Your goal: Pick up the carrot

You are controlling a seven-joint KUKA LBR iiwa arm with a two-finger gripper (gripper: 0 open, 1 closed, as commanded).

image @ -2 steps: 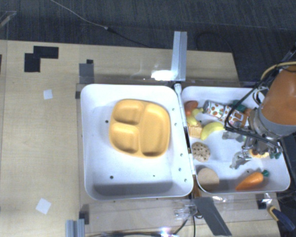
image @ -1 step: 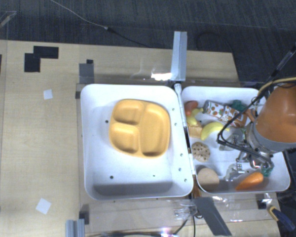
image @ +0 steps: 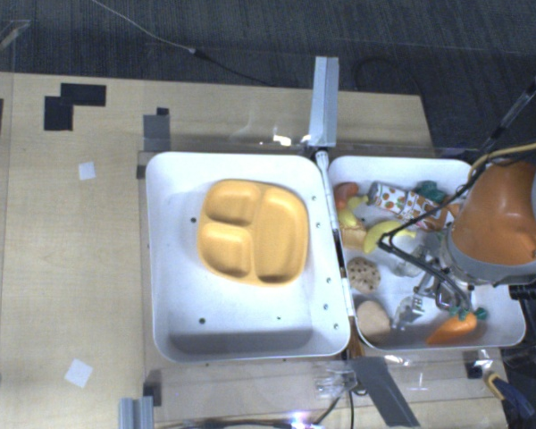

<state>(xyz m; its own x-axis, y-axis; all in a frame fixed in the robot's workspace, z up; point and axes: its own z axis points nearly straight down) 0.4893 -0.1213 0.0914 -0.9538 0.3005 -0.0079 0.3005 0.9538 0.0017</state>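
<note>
The carrot (image: 453, 327), orange with a green top, lies in the front right corner of the right bin (image: 509, 333). My gripper (image: 427, 304) hangs low over that bin's front, just left of and above the carrot. Its metal fingers (image: 409, 309) stand open with nothing between them. The carrot's green end sits right beside the gripper's right side; whether they touch I cannot tell. The arm's orange band (image: 500, 217) covers the bin's right part.
The right bin also holds a cookie (image: 364, 273), a tan round piece (image: 372, 315), a banana (image: 384, 232), a patterned box (image: 400, 199) and other small toys at the back. The left bin (image: 170, 266) holds a yellow divided plate (image: 255, 231).
</note>
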